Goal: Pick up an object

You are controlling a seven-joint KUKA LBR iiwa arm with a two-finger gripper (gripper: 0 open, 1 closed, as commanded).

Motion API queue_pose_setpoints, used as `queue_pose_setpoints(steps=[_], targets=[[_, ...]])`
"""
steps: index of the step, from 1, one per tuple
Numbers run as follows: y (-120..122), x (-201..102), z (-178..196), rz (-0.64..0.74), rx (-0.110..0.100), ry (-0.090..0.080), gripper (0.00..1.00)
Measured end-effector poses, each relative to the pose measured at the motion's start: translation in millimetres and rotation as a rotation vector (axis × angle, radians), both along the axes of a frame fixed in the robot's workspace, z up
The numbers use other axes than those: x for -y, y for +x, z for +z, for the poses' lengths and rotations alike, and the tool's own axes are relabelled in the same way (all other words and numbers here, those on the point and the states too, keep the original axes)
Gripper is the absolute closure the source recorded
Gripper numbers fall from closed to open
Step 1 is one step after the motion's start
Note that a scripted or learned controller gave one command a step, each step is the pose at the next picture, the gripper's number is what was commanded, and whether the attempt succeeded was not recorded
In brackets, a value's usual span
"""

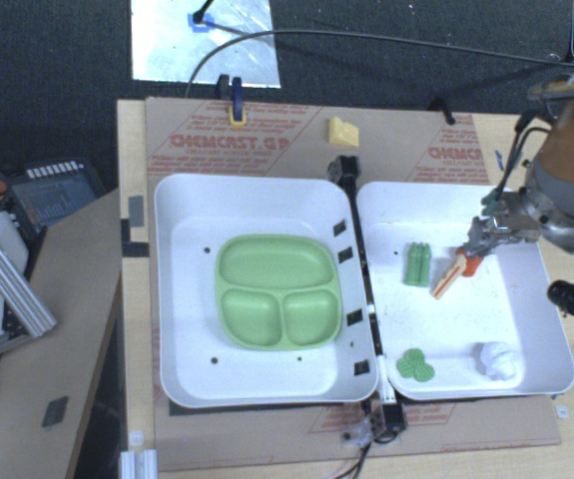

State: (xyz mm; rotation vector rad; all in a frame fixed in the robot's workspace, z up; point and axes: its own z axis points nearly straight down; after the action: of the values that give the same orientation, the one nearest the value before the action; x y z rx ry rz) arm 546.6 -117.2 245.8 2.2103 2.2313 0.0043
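The right bin (536,297) holds several small objects. A green ribbed piece (418,264) lies near its left wall, and an orange stick with a red end (450,274) lies slantwise beside it. A flat green leafy piece (415,365) sits at the front left of this bin, and a crumpled white lump (497,359) at the front right. My gripper (482,239) hangs over the right bin, just above and to the right of the orange stick's red end. Whether it touches the stick is unclear.
The left bin (182,267) carries a green divided plate (277,292). A yellow block (343,132) lies on the bench behind the bins, and a clamp (235,101) stands at the bench's back edge. A black clip row (351,267) runs between the bins.
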Motion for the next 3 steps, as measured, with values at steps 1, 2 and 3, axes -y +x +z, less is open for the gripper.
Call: queue_pose_setpoints(steps=[1,2,3], targets=[[15,-43,-6,-0.001,0.0,0.0,1.0],[21,-95,-18,0.0,-0.002,0.0,1.0],[41,-148,-23,0.001,0.0,0.001,1.0]])
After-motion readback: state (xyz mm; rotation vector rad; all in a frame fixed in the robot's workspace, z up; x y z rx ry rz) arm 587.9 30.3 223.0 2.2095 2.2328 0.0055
